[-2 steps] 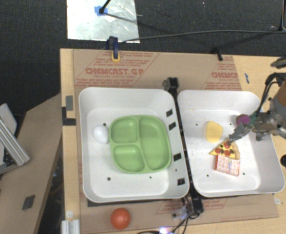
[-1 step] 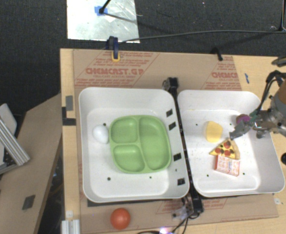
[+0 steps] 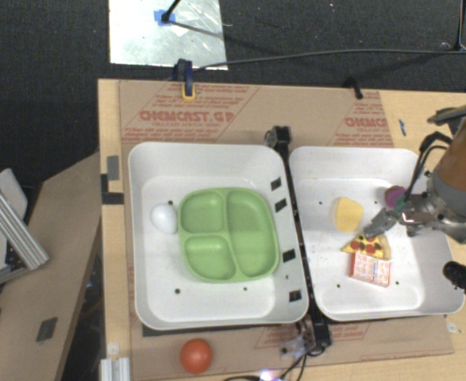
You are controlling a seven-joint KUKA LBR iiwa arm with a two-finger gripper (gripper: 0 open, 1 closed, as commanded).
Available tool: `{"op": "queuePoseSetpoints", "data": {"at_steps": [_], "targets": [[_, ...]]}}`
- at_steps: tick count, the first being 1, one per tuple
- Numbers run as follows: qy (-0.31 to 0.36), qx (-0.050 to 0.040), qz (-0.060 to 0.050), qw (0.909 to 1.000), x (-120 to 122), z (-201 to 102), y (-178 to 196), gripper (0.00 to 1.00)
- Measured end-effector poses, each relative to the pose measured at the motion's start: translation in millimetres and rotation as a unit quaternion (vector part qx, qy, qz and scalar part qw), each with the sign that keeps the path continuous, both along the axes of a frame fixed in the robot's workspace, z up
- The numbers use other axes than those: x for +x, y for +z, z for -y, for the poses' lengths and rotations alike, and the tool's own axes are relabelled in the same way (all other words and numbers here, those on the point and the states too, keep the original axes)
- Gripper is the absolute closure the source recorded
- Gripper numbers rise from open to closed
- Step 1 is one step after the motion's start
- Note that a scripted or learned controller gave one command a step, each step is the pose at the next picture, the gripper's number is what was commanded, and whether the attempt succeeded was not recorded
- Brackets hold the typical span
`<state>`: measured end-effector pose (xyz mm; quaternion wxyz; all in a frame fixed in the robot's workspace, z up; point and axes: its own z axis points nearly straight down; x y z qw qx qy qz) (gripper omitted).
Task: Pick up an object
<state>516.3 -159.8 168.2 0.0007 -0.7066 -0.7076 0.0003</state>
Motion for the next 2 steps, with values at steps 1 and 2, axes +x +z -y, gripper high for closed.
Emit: {"op": "queuePoseSetpoints", "data": {"at_steps": [1, 2], "targets": [[0.000, 0.0000, 0.000, 1.0000, -1.2, -1.7, -41.8, 0.00], [0.000, 0.0000, 0.000, 1.0000, -0.9, -1.9, -85.8, 0.00]]}}
